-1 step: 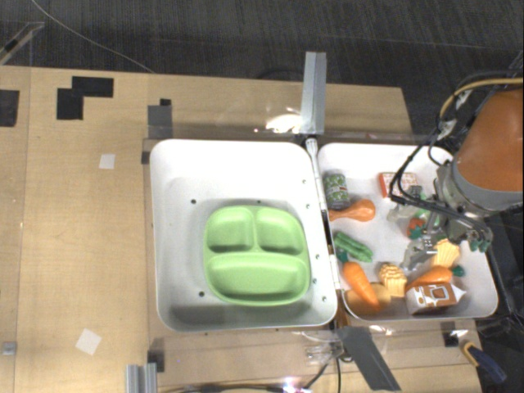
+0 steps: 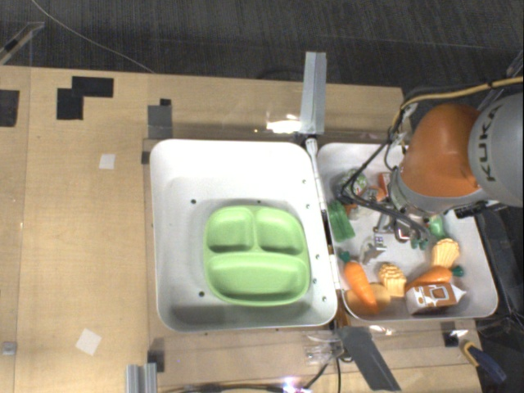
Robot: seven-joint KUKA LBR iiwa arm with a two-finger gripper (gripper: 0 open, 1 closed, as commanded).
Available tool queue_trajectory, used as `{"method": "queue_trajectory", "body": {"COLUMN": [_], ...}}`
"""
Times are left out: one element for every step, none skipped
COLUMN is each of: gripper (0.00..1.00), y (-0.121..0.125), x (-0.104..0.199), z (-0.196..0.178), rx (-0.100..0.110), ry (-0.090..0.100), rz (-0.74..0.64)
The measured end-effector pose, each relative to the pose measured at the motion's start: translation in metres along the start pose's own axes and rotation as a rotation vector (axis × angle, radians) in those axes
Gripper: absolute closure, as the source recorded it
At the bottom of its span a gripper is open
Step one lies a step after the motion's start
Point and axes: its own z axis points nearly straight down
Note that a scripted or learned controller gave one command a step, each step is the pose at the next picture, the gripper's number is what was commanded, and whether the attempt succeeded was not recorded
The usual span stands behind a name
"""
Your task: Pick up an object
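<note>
**Gripper low over a crowded right bin, toys lying toward its near edge**

Along the near edge of the right bin point(image 2: 488, 300) sits the clutter: a small brown-and-white carton point(image 2: 434, 296) toward the near right corner, an orange carrot point(image 2: 358, 283) at the near left corner with its long axis running near-to-far, and a yellow corn-like piece point(image 2: 392, 278) between them. A second yellow piece point(image 2: 445, 253) lies just beyond the carton.

Farther in, the gripper point(image 2: 385, 240) hangs amid cables under the orange-banded wrist point(image 2: 438, 150). Whether its fingers are spread or closed cannot be told, and nothing is seen between them. My guess is the corn-like piece is nearest, lying just nearward of the fingers.

A green item point(image 2: 339, 219) lies against the bin's left wall. The left bin point(image 2: 176, 178) holds a green divided tray point(image 2: 257, 253).
</note>
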Motion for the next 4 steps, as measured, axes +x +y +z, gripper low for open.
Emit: {"method": "queue_trajectory", "body": {"gripper": [0.0,0.0,0.0,0.0], "y": [0.004,0.006,-0.009,-0.015], "x": [-0.055,-0.001,-0.09,-0.013], "z": [0.003,0.0,0.003,0.001], "rx": [-0.001,-0.001,-0.019,-0.002], "ry": [0.006,0.009,0.086,0.006], "rz": [-0.067,-0.137,-0.205,-0.189]}}
